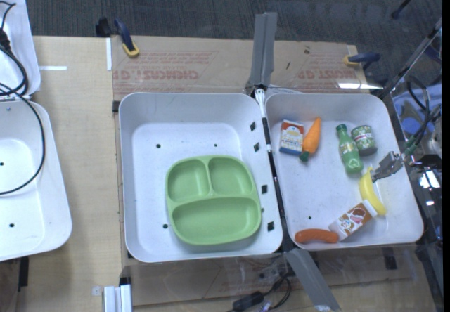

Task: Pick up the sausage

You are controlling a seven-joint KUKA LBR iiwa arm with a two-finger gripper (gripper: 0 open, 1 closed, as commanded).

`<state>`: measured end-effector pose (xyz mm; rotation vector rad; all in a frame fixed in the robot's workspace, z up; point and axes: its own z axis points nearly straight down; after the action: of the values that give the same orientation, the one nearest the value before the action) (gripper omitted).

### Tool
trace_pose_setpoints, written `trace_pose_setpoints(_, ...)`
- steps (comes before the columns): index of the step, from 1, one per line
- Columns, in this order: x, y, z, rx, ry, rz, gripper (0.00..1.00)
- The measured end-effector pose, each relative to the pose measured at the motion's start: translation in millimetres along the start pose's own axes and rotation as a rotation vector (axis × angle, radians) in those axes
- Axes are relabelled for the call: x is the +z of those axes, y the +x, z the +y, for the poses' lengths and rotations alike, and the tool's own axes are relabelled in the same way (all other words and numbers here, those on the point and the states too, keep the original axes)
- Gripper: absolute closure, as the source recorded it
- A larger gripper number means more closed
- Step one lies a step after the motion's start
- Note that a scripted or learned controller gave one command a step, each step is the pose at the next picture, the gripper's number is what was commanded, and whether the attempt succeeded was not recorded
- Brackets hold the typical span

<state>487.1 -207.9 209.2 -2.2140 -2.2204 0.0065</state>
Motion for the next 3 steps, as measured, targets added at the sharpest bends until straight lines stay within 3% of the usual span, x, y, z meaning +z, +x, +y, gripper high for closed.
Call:
trace_pose_setpoints(1, 61, 63, -9, -0.232, -0.002, 0.0, 0.0)
trace_pose_setpoints(2, 55, 62, -8, -0.228, 0.003, 0.001, 1.0)
trace_pose_setpoints(3, 19, 67, 48, -0.029, -0.002, -0.001, 1.0)
